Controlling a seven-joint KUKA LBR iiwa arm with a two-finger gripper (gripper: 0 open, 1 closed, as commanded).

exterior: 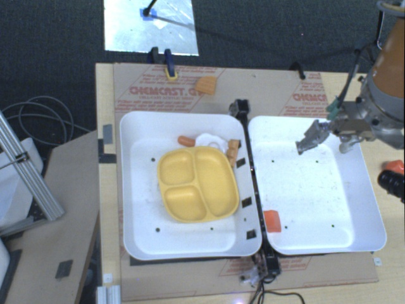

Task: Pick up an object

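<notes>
Light tan surface (107, 170) covered by a brown printed cardboard sheet (266, 87). Two shallow white bins sit side by side on the sheet, touching at a black-clipped seam: left bin (136, 233), right bin (364, 230). Small tan block (205, 85) lies on the cardboard behind the left bin. Blue-and-yellow clamp (169, 65) grips the sheet's back edge.

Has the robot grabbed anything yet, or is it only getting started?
Nothing looks picked up yet. The hand hovers over the right bin, with nothing visibly between its fingers. The yellow tray sits in the left bin, the orange block in the right. The grab itself remains.
</notes>
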